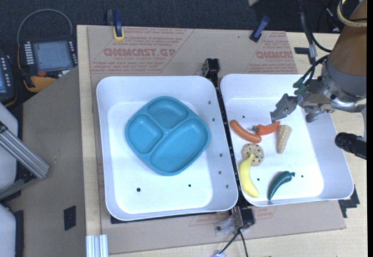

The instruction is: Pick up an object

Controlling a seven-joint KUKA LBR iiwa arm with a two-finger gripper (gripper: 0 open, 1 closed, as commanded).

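bins 2 (111, 98) (332, 189) | plate 1 (168, 134) | toy foods 6 (242, 130) (267, 128) (283, 137) (253, 152) (247, 177) (280, 183)

Hot dog (252, 130), cookie (252, 153), banana (247, 178), cone (283, 137), green pepper (280, 183) lie in right bin (326, 192).

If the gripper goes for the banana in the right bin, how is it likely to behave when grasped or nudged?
The banana looks like smooth toy plastic, so probably light, rigid and a bit slippery. Its curved body may pivot or spin if pushed off-centre. It lies close to the cookie, which would likely get nudged too.
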